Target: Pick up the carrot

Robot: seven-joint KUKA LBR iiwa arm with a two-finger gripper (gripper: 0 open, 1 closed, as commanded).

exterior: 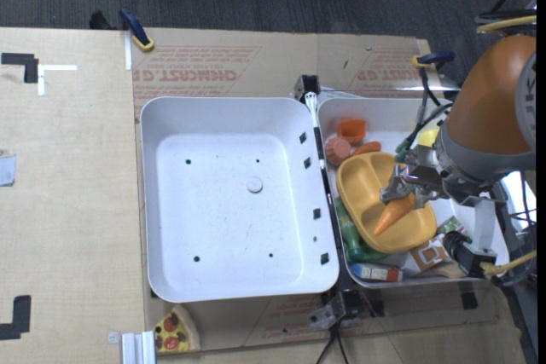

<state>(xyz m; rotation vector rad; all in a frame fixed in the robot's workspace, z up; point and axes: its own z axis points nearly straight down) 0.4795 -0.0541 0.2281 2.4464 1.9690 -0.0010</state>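
Although small and light, likely stiff smooth plastic, so slippery: carrot lies in yellow bowl, directly under the jaws, thick end nearest them. Jaws' opening cannot be told. Best taken across the thick middle.

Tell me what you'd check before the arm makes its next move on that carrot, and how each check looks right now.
1. Carrot located: ok, it lies in the yellow bowl in the right bin.
2. Gripper over the carrot: ok, it sits at the carrot's upper end.
3. Carrot between the fingers: cannot tell, the contact is too small to make out.
4. Nothing lying on top of the carrot: ok.
5. Crowding: not ok, the bowl rests among packed items, including a green object and a tube.
6. Left bin ready as a drop spot: ok.
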